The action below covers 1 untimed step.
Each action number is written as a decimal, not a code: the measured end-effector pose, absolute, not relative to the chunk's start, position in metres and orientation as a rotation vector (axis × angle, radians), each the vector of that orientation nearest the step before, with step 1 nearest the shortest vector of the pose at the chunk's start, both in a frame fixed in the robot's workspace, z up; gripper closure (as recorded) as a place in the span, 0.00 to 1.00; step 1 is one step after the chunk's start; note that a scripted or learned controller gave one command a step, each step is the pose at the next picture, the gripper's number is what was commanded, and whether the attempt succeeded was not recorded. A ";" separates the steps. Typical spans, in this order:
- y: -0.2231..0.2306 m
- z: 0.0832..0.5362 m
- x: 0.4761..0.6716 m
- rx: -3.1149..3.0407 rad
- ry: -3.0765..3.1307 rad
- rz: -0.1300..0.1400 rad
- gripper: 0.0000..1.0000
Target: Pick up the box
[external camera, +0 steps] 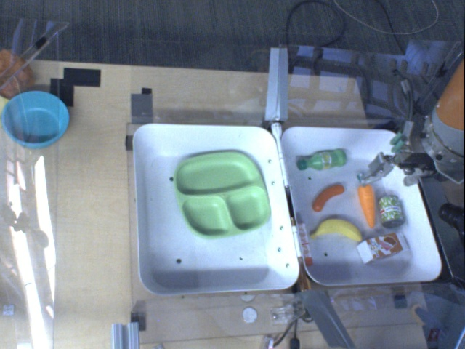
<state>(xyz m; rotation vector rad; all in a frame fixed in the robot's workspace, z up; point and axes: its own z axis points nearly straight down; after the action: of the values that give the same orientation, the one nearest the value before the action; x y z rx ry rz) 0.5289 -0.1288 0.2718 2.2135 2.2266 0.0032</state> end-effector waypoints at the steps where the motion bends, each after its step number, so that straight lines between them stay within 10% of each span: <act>1: -0.062 0.209 0.488 1.895 2.504 0.004 0.00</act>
<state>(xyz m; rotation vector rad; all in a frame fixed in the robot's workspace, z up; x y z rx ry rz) 0.4879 -0.0622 0.2091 1.8947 2.5043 0.0036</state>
